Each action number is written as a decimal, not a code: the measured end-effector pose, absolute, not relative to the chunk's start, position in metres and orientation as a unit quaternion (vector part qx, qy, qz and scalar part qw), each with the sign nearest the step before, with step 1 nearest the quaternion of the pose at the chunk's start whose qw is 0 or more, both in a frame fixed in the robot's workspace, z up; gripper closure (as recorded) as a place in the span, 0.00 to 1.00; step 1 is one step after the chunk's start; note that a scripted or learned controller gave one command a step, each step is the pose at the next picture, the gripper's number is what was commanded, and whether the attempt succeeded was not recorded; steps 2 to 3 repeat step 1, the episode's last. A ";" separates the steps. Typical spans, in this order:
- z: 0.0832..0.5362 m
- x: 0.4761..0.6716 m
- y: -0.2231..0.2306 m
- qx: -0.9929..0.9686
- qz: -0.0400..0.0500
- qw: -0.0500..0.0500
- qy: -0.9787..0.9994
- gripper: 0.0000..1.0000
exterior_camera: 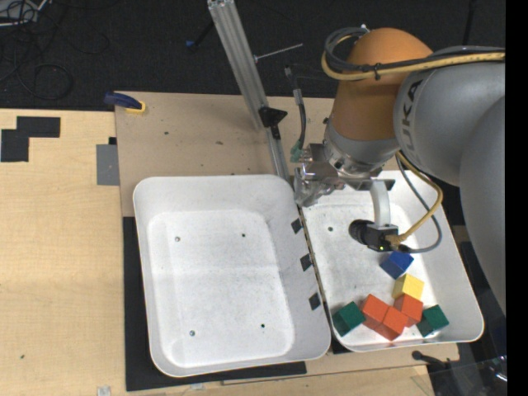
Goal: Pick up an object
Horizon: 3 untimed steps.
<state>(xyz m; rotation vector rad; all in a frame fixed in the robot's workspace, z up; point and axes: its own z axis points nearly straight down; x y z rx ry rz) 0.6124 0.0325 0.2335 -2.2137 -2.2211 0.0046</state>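
Note:
Several small blocks lie in the near corner of the right bin (459,280): a blue cube (397,263), a yellow cube (408,287), two orange blocks (384,313), and two green blocks (348,317) (432,320). My gripper (316,181) hangs below the orange wrist band at the far left corner of the right bin, close to the wall between the bins. It is well apart from the blocks, and nothing shows in its grasp. A black cable fitting (368,233) dangles from the wrist over the bin's middle, just above the blue cube.
The left bin (142,196) stands beside the right one, their rims meeting in the middle. A slanted aluminium rail (243,64) rises from behind the bins next to my gripper. A blue clamp (124,101) sits at the bench's far left corner.

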 end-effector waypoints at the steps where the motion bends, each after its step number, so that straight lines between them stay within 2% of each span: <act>1: 0.233 0.616 0.082 -0.706 0.000 0.001 -0.709 1.00; 3: 0.233 0.616 0.082 -0.706 0.000 0.001 -0.709 1.00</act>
